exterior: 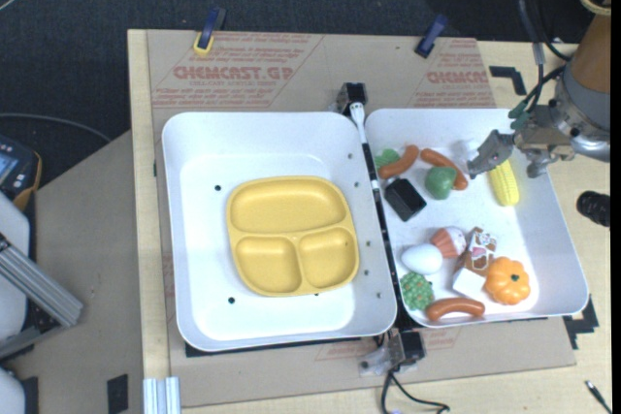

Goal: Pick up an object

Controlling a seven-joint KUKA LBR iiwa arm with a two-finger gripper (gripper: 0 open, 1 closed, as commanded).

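Gripper [511,157]: fingers spread wide, nothing between them, above the right bin [568,252].
Corn cob [505,181]: lies just beside the gripper, under its fingertips.

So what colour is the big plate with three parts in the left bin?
Yellow, plain all over; the camera view shows it.

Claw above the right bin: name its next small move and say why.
Probably lower straight down toward the corn cob. The claw hangs spread just above it, holding nothing, and the corn lies apart from the sausage and green ball.
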